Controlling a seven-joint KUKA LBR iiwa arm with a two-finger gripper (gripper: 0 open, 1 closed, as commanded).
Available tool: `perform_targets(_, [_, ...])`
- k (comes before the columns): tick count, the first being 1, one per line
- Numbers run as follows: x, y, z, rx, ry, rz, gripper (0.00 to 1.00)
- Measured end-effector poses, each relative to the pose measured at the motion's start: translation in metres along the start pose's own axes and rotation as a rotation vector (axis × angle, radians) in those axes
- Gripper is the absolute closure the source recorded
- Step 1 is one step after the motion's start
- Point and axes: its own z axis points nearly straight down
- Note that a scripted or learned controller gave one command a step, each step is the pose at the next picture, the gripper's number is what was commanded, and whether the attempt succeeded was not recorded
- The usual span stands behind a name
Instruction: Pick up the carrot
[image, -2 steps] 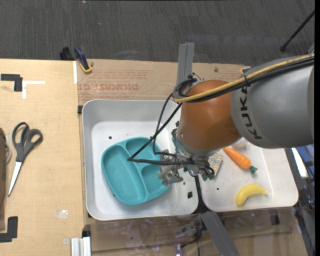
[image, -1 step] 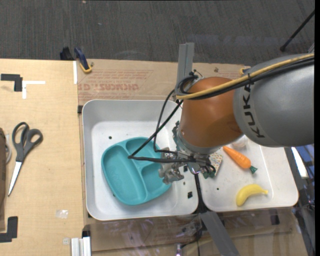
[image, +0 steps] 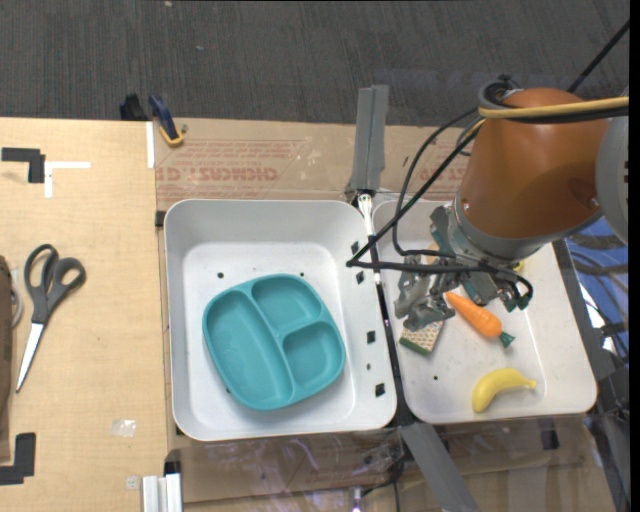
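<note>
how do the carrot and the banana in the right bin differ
Colour: the carrot is orange with a green tip, the banana is plain yellow. Shape: the carrot is straight and tapered, the banana curved. Place: the carrot lies higher in the right bin, right under the arm beside the tool; the banana lies apart, near the bin's lower edge. Both rest on the bin floor.

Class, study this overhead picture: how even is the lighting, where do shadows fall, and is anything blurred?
Camera view: lighting is soft and even; the teal plate and banana cast faint shadows; the arm shades the right bin near the carrot; focus is fairly sharp, with no strong glare.
</note>
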Motion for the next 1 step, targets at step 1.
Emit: perform_targets(1, [0.0079,0.0358,0.0254,-0.002,0.002,-0.111,1.0])
